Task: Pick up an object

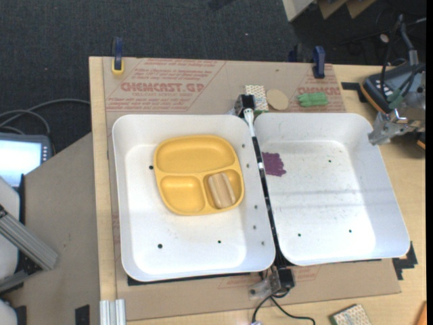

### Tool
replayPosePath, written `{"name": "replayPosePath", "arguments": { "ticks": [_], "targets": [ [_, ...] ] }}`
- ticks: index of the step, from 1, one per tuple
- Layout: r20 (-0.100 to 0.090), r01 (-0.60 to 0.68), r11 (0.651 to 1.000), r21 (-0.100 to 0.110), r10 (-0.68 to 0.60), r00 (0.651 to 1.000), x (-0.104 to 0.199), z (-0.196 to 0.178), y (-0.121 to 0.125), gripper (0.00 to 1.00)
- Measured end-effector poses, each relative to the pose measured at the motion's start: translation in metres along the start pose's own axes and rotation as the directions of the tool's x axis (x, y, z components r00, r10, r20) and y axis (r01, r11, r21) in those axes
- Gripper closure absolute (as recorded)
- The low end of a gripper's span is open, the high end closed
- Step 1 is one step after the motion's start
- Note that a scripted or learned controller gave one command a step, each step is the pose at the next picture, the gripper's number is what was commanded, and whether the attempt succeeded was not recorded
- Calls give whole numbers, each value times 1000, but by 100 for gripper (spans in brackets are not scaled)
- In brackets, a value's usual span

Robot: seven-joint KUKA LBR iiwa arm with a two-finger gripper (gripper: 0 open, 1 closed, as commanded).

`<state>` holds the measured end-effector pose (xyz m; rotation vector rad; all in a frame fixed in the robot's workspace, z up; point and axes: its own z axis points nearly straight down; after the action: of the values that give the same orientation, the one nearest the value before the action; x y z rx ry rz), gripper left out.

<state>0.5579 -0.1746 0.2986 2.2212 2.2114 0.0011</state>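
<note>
A yellow divided plate (196, 160) lies in the left bin (135, 235). A tan, rounded block (220, 189) rests in the plate's lower right compartment. In the right bin (338, 235), a small flat purple piece (273, 164) lies close to the left wall. My gripper (387, 128) sits at the far right, over the right bin's upper right rim, well away from all of these objects. It is partly cut off by cables and grey hardware, and nothing shows in it.
Behind the bins, on the cardboard board, sit a green piece (312, 100), a round tan disc (277, 100) and a small patterned tile (255, 91). Blue clamps (118, 63) hold the board's back edge. Cables run down the seam between the bins.
</note>
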Motion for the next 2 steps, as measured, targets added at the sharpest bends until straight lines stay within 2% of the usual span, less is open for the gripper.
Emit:
{"name": "replayPosePath", "arguments": {
  "ticks": [1, 2],
  "targets": [
    [-7, 9, 1000, 8, -9, 1000, 56, 9, -2, 100],
    [1, -1, 1000, -2, 1, 1000, -29, -33, 4, 100]
  ]
}}
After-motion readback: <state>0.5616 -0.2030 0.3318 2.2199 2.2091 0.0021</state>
